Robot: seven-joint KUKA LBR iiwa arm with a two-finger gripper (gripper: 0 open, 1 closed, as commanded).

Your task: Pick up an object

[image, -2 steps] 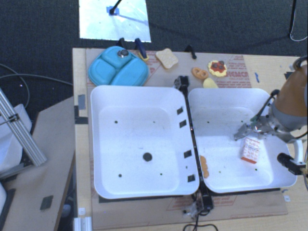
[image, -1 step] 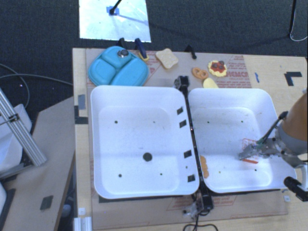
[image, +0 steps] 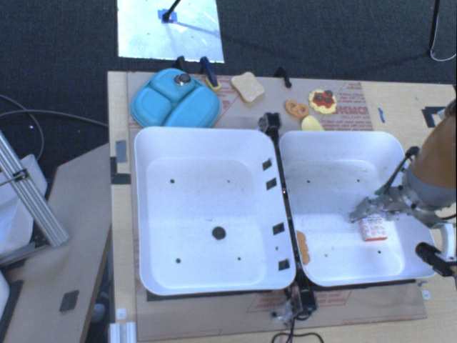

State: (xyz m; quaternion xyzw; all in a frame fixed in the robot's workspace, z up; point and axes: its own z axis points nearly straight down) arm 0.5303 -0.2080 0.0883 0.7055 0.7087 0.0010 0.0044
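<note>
At the frame's lower right the gripper (image: 371, 211) hangs just above the small white-and-red packet (image: 373, 229) in the right bin (image: 335, 148), seemingly lined up to grab; whether its fingers grip, I cannot tell.

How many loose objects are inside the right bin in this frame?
2: a small white-and-red carton under the gripper, and a tan cookie-like piece at the right bin's left wall. The arm may hide more.

Even, fairly bright overhead light washes the two shallow white plastic bins (image: 207, 213) almost to featureless glare, with only soft grey shading along their inner walls. A pale reflective square sheet (image: 170, 18) on the dark carpet glints bluish-white. The picture is soft and slightly grainy, and small items blur.
</note>
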